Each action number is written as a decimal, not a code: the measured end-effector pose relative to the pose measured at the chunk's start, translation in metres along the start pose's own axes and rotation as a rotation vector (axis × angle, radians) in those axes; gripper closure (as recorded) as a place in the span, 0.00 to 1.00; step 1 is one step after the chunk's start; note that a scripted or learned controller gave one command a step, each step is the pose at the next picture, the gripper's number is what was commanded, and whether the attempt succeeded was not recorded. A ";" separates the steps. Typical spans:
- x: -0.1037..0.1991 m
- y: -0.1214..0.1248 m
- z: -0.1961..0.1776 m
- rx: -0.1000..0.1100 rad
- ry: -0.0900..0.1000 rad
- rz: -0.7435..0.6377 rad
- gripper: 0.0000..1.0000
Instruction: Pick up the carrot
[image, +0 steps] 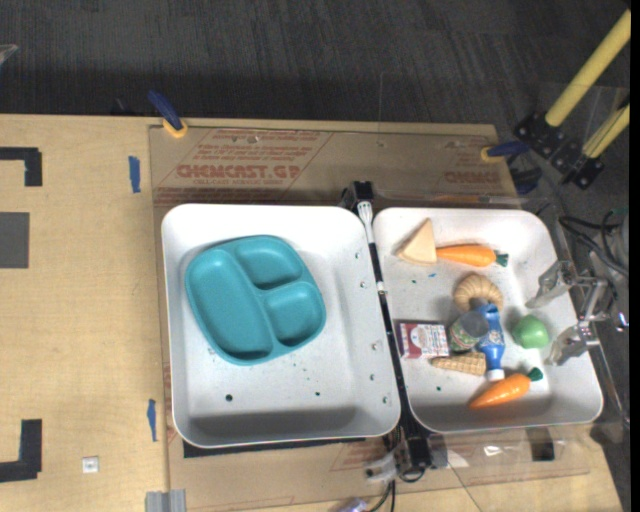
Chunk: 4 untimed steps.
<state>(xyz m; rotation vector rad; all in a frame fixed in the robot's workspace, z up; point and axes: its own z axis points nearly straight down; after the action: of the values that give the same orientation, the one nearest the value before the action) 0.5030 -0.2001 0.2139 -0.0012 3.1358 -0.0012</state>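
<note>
Orange plastic carrot (500, 390) sitting nearest, just beside the gripper (572, 315); looking light, stiff, slick, so grab mid-body. Jaws spread, gripping nothing.

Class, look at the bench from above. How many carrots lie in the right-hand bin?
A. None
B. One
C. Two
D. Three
C. Two carrots lie in the right bin: the upper carrot beside the cheese wedge near the far wall, and the lower carrot near the front wall, below the green ball.
</note>
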 end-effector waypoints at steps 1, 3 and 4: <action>0.003 -0.001 0.095 0.019 -0.041 -0.125 0.00; -0.001 0.065 0.107 0.036 -0.059 -0.377 0.00; -0.004 0.089 0.108 0.031 -0.052 -0.279 0.00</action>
<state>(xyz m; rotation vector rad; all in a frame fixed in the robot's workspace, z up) 0.5076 -0.1112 0.1060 -0.4305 3.0532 -0.0504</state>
